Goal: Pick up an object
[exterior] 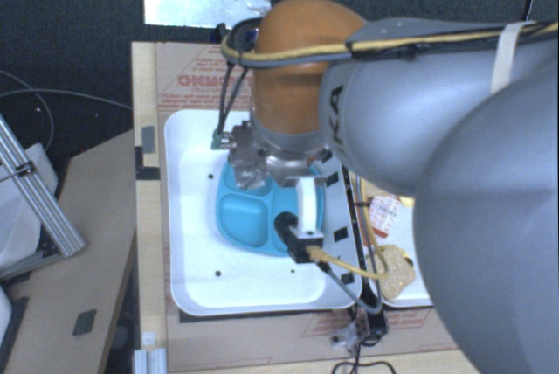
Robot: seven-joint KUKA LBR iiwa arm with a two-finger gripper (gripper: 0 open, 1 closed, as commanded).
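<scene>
A light blue plastic tray-like object [249,219] lies in the middle of the left white bin [196,276]. The arm reaches down over it, and the gripper [253,176] hangs right above the object's far end, close to or touching it. The wrist and orange band [297,40] hide the fingers. In the right bin, a tan biscuit-like item [397,269] and a small red-and-white packet [384,211] peek out past the arm.
The grey arm covers most of the right bin and the right half of the view. A cardboard sheet [196,75] lies under the bins. A yellow cable [349,267] loops near the divide between bins. A metal frame [35,197] stands at far left.
</scene>
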